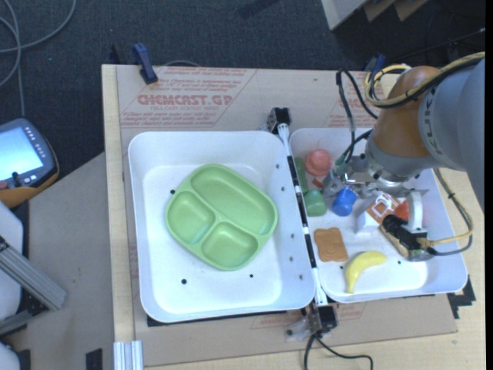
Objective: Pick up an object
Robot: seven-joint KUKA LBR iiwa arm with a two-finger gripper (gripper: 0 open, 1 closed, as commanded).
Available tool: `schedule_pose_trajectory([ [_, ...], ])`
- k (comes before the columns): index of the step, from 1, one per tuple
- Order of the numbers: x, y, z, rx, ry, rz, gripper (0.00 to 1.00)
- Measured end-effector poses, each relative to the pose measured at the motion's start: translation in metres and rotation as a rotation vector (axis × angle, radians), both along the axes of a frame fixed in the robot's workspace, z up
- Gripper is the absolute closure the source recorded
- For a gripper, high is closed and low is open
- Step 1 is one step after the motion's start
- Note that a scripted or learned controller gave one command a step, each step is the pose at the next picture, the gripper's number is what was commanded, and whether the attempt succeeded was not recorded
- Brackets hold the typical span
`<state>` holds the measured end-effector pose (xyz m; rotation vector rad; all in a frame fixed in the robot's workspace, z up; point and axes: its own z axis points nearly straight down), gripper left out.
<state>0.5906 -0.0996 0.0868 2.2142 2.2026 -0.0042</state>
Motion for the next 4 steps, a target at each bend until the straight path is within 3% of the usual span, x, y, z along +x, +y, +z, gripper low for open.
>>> schedule_pose_trajectory([
  [1,-0.009,-0.004,0.0,0.007,0.005,0.0,0.0],
  [2,-0.004,-0.001,0.0,0.002,0.002,0.001,0.0],
  [3,-0.002,0.005,-0.001,0.01,0.007,0.003,0.0],
  [4,-0.002,0.008,0.008,0.013,0.009,0.005,1.0],
])
